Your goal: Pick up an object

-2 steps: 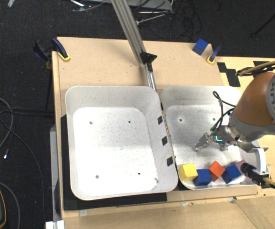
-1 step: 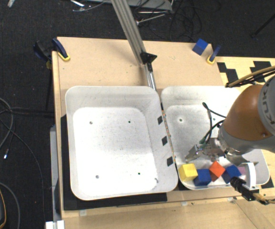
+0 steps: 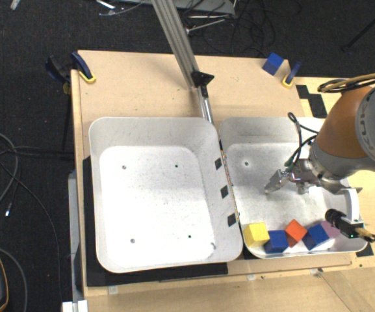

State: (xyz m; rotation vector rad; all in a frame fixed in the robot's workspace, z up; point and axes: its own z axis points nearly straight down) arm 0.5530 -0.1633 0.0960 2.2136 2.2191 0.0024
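My gripper (image 3: pixel 279 182) hangs over the middle of the right bin (image 3: pixel 255 138), with my arm (image 3: pixel 353 132) reaching in from the right; from this slant I cannot tell its state, and nothing shows in its grasp. The things to pick lie along the bin's near edge: a yellow block (image 3: pixel 256 233), a blue block (image 3: pixel 277 241) touching it, an orange block (image 3: pixel 296 231), and another blue block (image 3: pixel 316 236). The left bin (image 3: pixel 151 190) sits beside it on the desk (image 3: pixel 135 83).

Single fixed camera above bench (image 3: pixel 142 83), angled down, both bins (image 3: pixel 109 142) in frame.
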